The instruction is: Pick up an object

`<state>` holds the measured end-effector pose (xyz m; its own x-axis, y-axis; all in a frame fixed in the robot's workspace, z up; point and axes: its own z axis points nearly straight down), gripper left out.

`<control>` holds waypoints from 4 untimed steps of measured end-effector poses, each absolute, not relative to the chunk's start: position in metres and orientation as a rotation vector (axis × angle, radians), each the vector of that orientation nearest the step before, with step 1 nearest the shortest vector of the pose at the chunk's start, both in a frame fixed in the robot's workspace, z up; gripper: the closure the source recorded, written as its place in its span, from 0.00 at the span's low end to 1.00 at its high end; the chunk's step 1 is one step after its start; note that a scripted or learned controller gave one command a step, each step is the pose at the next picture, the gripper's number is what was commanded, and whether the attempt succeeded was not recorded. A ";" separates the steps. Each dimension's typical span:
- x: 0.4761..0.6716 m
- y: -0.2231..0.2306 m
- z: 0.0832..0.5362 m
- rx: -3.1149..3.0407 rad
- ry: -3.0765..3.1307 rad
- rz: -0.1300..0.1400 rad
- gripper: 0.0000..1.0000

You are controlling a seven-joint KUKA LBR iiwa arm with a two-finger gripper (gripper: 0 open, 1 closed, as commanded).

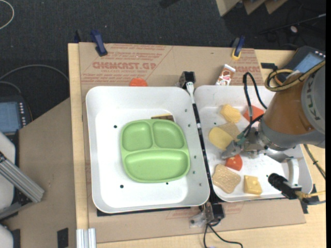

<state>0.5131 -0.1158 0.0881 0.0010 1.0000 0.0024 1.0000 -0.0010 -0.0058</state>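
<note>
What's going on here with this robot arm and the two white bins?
A grey and orange robot arm reaches in from the right over the right bin, with its gripper low among toy food pieces: a yellow round piece, another yellow piece, a red piece, a tan cracker and a cheese wedge. Whether it has taken hold of anything is unclear. The left bin holds a green divided plate.

Two white bins (103, 190) (305, 177) sit side by side. The left holds one green divided plate (154, 151). The right holds three yellow pieces (231, 113) (220, 137) (253, 185), one tan cracker (226, 177) and one red piece (234, 163).
</note>
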 end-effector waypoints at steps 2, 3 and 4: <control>0.515 -0.117 0.098 -2.224 -2.219 0.000 0.00; 0.479 -0.112 0.085 -2.226 -2.220 -0.003 0.00; 0.480 -0.112 0.095 -2.226 -2.222 -0.002 1.00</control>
<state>0.4797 -0.1125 0.0948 0.0020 1.0000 -0.0018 1.0000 -0.0020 0.0035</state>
